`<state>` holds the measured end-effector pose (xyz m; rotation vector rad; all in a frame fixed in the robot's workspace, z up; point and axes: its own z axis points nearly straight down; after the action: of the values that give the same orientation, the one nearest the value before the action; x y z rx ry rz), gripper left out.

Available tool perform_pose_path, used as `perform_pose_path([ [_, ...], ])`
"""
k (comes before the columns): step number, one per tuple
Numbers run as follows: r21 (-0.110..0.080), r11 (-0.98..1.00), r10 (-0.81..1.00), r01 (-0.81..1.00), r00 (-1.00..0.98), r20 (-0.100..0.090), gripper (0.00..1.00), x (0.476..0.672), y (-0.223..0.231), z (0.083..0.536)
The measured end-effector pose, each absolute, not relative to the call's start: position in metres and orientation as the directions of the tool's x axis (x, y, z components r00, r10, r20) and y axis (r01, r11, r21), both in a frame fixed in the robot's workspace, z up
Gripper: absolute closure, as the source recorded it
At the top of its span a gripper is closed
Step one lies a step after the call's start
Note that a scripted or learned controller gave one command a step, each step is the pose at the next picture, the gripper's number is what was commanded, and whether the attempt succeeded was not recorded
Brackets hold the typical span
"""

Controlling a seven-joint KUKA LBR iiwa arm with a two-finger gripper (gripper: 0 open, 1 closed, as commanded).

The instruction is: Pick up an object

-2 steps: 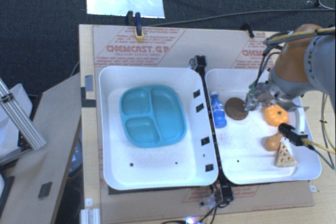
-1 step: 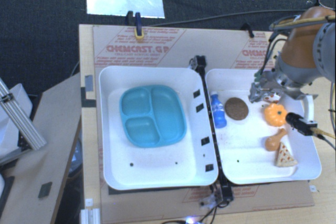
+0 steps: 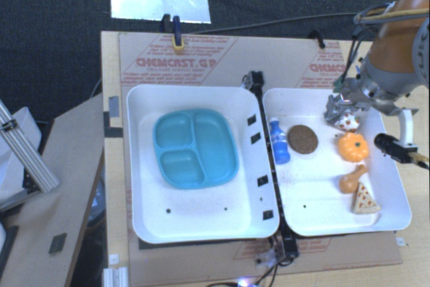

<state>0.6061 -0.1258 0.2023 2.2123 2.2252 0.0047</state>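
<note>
Your gripper (image 3: 340, 111) sits low in the right bin (image 3: 396, 212), over a small white and red object (image 3: 347, 121) at the far edge (I cannot tell how its pincer stands). Just nearer lie the orange pumpkin (image 3: 353, 146), brown cookie (image 3: 303, 139) and blue bottle (image 3: 278, 142).

Bench (image 3: 201, 54) bears two white bins (image 3: 144, 165) side by side

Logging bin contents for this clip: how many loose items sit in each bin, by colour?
Left bin:
Blue divided plate: 1
Right bin:
Blue bottle: 1
Brown cookie: 1
Orange pumpkin: 1
Tan drumstick: 1
Pizza slice: 1
White-red item under the gripper: 1
Total: 7
</note>
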Motion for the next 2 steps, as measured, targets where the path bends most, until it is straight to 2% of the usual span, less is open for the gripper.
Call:
perform_pose_path([
  [1, 0.003, 0.006, 1.000, 1.000, -0.006, 0.000, 1.00, 0.607, -0.126, 0.207],
  [2, 0.003, 0.010, 1.000, 1.000, -0.010, 0.002, 1.00, 0.609, -0.073, 0.220],
])
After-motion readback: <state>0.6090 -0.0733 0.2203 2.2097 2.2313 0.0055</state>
